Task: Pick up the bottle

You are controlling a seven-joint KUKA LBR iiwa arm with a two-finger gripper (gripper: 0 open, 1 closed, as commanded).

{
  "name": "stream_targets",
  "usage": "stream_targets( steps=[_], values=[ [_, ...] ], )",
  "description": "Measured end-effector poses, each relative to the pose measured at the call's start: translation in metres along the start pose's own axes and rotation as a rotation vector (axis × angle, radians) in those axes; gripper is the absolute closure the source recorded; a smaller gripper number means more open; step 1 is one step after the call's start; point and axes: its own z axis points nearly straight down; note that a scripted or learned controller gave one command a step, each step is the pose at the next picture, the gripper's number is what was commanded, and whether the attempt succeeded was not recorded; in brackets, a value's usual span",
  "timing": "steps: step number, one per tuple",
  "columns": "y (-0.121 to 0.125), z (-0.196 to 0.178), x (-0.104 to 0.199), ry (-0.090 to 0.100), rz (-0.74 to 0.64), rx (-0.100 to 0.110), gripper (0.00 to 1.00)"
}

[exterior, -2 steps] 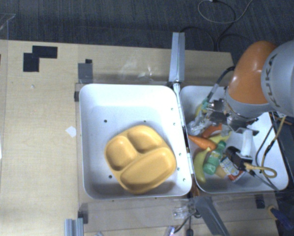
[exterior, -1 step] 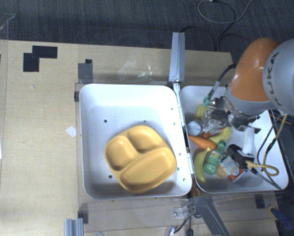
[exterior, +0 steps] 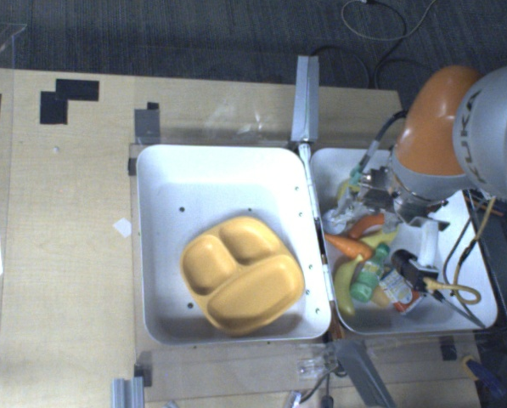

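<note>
Overhead, grey arm's gripper [exterior: 365, 195] low over right white bin [exterior: 482, 300], grip state unclear; green plastic bottle [exterior: 368, 280] beside orange carrot [exterior: 349, 246]; yellow 3-compartment tray [exterior: 242, 272] in left bin [exterior: 164, 228]

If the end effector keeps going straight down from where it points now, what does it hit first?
Probably the carrot or the orange item beside it in the right bin, not the green bottle, which lies nearer the camera. Depth is unclear.
</note>
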Motion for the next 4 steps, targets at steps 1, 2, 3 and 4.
stream_targets(
  steps=[1,2,3,4],
  values=[
    [-0.049,0.009,0.054,-0.002,0.216,0.002,0.00],
    [0.058,0.009,-0.001,-0.003,0.221,0.000,0.00],
    [0.058,0.009,0.000,-0.003,0.221,0.000,0.00],
    [0.097,0.013,-0.078,-0.003,0.468,-0.001,0.00]
  ],
)
